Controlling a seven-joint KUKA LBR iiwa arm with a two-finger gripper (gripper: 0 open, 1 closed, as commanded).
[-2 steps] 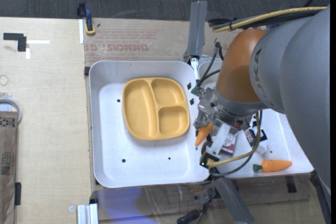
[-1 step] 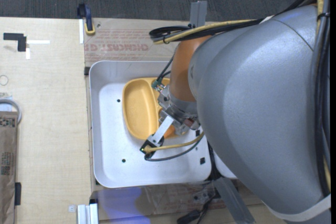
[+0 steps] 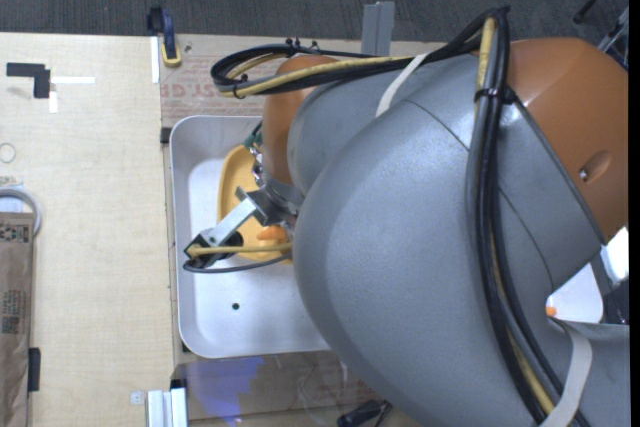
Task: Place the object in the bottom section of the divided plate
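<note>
A yellow divided plate (image 3: 236,183) lies in the white bin (image 3: 205,320), and my arm covers most of it. A small orange object (image 3: 270,235) shows at the plate's lower edge, right under my wrist. My gripper (image 3: 266,207) hangs low over the plate, just above the orange object. The big grey arm hides the gripper's tip and the right part of the plate. I cannot tell whether the orange object is held or simply resting on the plate.
The bin's bare floor lies in front of the plate and carries a small dark speck (image 3: 236,305). A pale wooden bench top (image 3: 90,215) stretches to the left, with a brown bag (image 3: 12,315) at its left edge. The arm's body covers the right half.
</note>
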